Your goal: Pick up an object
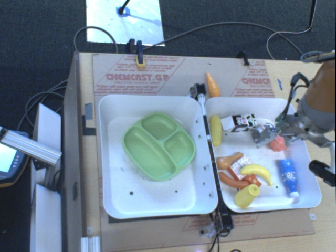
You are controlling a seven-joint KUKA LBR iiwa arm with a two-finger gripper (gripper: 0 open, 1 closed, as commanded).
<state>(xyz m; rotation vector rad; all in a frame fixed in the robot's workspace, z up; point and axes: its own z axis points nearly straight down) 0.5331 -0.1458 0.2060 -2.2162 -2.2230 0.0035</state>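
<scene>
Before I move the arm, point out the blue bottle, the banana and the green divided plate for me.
blue bottle (287,176): camera view, middle of its body.
banana (257,171): camera view, middle of its curve.
green divided plate (157,146): camera view, ridge between its compartments.

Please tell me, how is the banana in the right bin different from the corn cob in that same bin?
The banana is curved, while the corn cob is straight. The banana lies near the middle of the right bin, among other toys; the corn cob lies along the bin's left wall, on its own. The banana looks a brighter yellow and the corn cob a duller one. Both are yellow toy foods lying flat.
</scene>
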